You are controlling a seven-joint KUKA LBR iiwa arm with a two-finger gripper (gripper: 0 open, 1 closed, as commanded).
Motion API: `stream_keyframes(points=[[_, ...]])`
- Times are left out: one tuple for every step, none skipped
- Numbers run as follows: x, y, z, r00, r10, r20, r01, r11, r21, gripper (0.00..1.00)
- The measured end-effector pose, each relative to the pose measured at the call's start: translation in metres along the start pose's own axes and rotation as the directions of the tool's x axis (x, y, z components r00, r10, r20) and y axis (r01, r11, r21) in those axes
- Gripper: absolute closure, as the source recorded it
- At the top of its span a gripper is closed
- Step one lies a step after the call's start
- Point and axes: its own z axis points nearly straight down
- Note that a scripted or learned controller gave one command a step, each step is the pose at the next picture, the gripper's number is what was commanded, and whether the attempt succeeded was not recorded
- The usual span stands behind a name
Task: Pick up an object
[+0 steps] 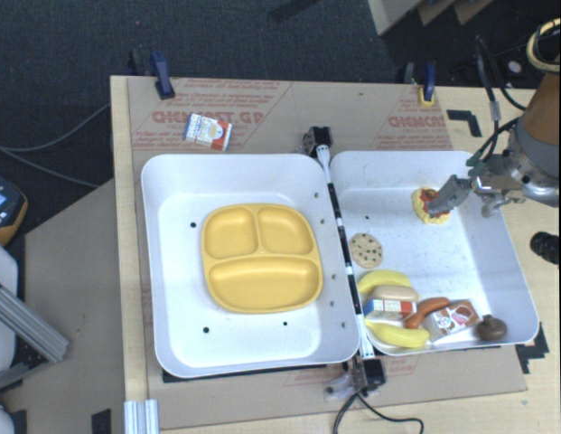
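You'll see the gripper (468, 194) with jaws spread, one finger (450, 193) touching a small yellow-and-red toy food (429, 206) in the right bin (506, 242), nothing pinched. Red lettering on the cardboard (262, 102) is partly hidden and unreadable. The small carton's (208, 131) label is unreadable.

The grey arm with its orange band (544, 116) runs off the right edge. Its two-finger gripper (452, 194) covers part of a small yellow-and-red toy (428, 208); finger spacing's too blurry to call.
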Motion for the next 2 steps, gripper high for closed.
stream_keyframes(points=[[-0.056,0.090,0.131,1.000,0.000,0.002,0.000,1.000,0.001,0.00],[-0.033,0.041,0.142,1.000,0.002,-0.003,-0.002,1.000,0.007,0.00]])
